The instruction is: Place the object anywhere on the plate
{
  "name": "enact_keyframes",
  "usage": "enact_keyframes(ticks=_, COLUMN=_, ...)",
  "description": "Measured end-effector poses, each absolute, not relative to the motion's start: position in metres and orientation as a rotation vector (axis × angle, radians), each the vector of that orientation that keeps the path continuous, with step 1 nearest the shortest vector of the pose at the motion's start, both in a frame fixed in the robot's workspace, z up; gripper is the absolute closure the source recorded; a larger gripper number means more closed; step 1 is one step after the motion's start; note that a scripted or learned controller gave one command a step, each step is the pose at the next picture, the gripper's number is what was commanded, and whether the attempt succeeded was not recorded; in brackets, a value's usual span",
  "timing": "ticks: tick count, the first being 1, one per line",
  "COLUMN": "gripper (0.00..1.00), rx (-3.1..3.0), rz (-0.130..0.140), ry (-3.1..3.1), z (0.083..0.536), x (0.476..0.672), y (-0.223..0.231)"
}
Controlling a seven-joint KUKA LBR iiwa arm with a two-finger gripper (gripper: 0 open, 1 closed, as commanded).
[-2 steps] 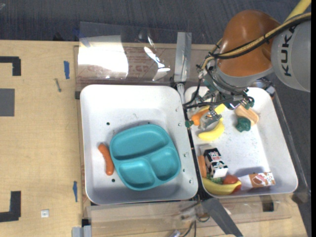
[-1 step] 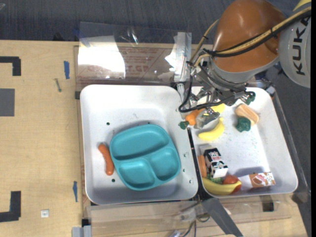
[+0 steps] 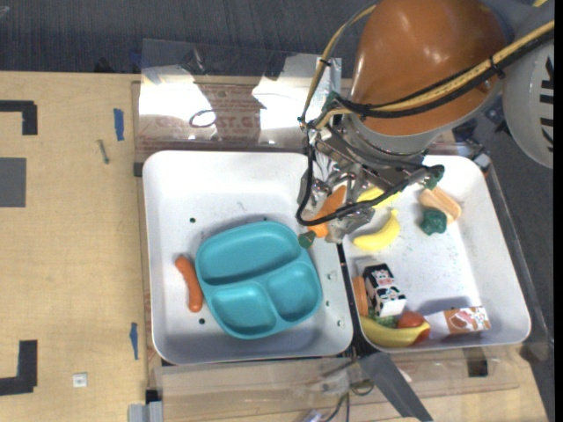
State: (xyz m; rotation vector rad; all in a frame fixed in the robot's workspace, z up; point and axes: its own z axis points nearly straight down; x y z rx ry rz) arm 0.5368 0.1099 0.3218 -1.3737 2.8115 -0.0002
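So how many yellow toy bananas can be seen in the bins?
2. One yellow toy banana lies in the right white bin just below the gripper; a second sits at that bin's front edge beside a red piece. The arm may hide more.

My bench top [image 3: 70, 262] is pale plywood with black tape marks [image 3: 25, 117] (blue tape bits too); dark grey carpet [image 3: 176, 7] behind; glare on clear plastic sheet [image 3: 220, 104]

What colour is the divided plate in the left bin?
Teal blue; the plate shows clearly in the camera view, lying in the left bin.
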Motion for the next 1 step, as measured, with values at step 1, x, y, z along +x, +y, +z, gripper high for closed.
enact_keyframes(ticks=1, gripper=1.00, rx=-1.909, rz=-0.001, ry=2.479, z=0.3777, x=0.5023, y=0.1717)
